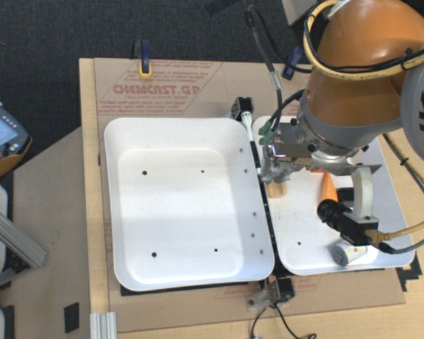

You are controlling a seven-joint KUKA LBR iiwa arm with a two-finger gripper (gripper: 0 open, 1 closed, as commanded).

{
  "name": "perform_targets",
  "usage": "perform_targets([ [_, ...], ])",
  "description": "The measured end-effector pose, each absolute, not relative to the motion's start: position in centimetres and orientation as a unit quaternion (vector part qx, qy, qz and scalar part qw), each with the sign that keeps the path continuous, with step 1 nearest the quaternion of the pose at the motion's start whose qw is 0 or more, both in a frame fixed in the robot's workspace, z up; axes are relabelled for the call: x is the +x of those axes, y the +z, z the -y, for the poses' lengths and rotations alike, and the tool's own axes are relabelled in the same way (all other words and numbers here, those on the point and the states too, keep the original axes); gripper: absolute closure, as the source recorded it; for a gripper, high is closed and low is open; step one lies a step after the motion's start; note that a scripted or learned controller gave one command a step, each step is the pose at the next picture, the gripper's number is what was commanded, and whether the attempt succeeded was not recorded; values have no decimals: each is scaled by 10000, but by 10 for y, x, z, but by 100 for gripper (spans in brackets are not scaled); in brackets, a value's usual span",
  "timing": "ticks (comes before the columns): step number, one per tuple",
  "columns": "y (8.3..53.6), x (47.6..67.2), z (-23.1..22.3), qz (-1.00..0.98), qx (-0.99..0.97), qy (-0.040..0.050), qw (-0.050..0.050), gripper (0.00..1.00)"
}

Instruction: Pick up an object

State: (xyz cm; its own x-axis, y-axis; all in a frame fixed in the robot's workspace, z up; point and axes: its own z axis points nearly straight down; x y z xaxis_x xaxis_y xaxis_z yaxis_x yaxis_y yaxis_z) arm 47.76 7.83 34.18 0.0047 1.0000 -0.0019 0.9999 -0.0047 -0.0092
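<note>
While the gripper (275, 177) hangs low in the right bin (304, 249), a tan block (275, 188) sits directly under it, against the bin's left wall; finger state I can't tell from here.

The arm (360, 69) hides much of the right bin (304, 246), perhaps half.

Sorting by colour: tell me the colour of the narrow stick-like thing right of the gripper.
Orange; the stick shows best in the camera view.
</note>
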Motion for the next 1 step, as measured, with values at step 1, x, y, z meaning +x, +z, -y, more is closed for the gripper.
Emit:
perform_targets([
  [1,461,480,-145,7098,-7044,-75,-32,100],
])
